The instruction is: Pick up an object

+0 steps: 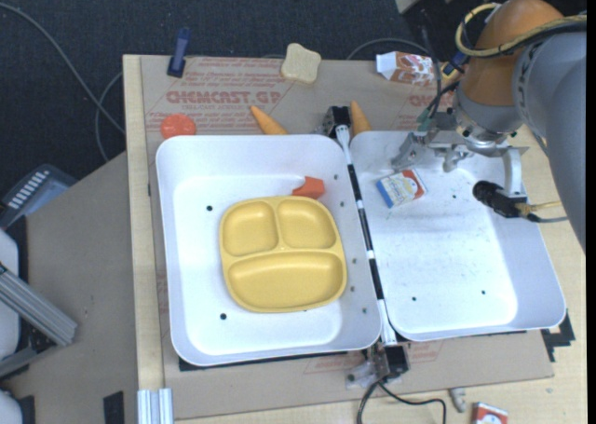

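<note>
Scanning from the left, we see the left bin (182,226) holding a yellow divided plate (279,253) at its middle, with a small orange piece (310,187) just beyond the plate's far edge, near the wall shared with the other bin. Above the bins, on the cardboard sheet (223,91), we note an orange disc (177,125), a blue clip (178,51), an orange carrot-like piece (267,121) and a tan bread slice (301,62), all well apart from each other. A black clamp (338,119) sits where the two bins meet at the far side. Next, the right bin (466,273) carries one small blue-and-white carton (401,189) near its far left corner, lying flat and tilted. The gripper (430,146) hangs just beyond and right of the carton, near it; we cannot tell if it touches. How the claw stands we cannot tell from this slant, and nothing shows between its tips. The grey arm with its orange band (507,40) reaches in from the right. A white-and-orange wrapper (407,65) lies outside the bins, at the far edge.
</note>
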{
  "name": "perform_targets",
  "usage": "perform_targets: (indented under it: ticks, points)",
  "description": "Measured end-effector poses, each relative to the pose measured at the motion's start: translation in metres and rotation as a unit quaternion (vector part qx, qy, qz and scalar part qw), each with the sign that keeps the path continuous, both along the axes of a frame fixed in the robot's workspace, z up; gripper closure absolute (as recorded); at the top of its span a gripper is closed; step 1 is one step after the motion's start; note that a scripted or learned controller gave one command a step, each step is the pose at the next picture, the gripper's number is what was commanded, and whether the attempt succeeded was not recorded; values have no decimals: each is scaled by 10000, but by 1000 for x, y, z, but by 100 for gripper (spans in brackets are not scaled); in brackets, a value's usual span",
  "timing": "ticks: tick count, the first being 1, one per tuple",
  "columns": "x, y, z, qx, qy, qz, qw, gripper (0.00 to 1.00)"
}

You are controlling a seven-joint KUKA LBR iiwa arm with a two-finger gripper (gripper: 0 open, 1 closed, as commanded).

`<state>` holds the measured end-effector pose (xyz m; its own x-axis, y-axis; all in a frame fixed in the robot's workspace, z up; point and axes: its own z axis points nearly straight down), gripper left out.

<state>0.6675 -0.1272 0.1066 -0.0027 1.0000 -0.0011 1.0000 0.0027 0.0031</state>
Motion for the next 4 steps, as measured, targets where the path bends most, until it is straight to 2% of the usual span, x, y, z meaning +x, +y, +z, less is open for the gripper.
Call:
perform_targets:
  ticks: [1, 2, 3, 4]
  points:
    - [-1, 30, -22, 11, 26, -8, 10000, 0]
    - [0, 30, -11, 8, 13, -6, 10000, 100]
    - [-1, 30, -12, 8, 15, -6, 10000, 0]
    - [-27, 21, -22, 7, 25, -16, 10000, 0]
